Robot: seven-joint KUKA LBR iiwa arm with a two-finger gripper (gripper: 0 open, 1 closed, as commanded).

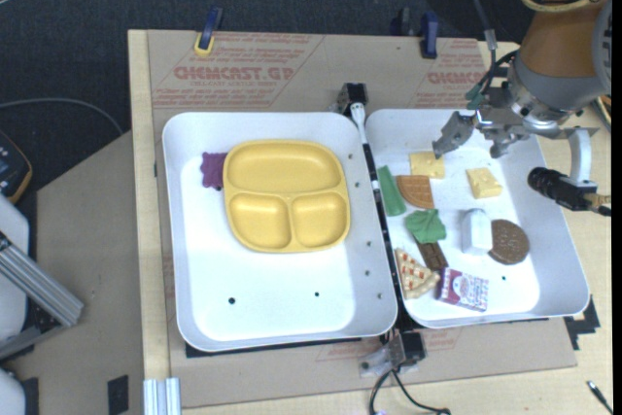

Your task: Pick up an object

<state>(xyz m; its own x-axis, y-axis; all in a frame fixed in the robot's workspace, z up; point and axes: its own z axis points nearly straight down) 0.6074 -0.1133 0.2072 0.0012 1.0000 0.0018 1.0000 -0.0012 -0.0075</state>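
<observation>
My gripper (476,140) hangs over the far part of the right bin (569,253), its two grey fingers spread apart with nothing between them. Just below it lie two pale yellow cheese cubes, one (426,164) to the left and one (483,182) to the right. Further toward the front lie a brown wedge (416,190), a green stick (391,190), a green leafy piece (426,226), a white block (475,228), a round brown cookie (508,242), a pizza slice (416,274) and a red-and-white packet (463,289).
The left bin (194,238) bears a yellow divided plate (287,193) with a purple piece (212,169) at its left edge. A raised divider (369,199) runs between the bins. Clamps (205,34) grip the board's far edge. A black cable fitting (559,185) juts in at the right.
</observation>
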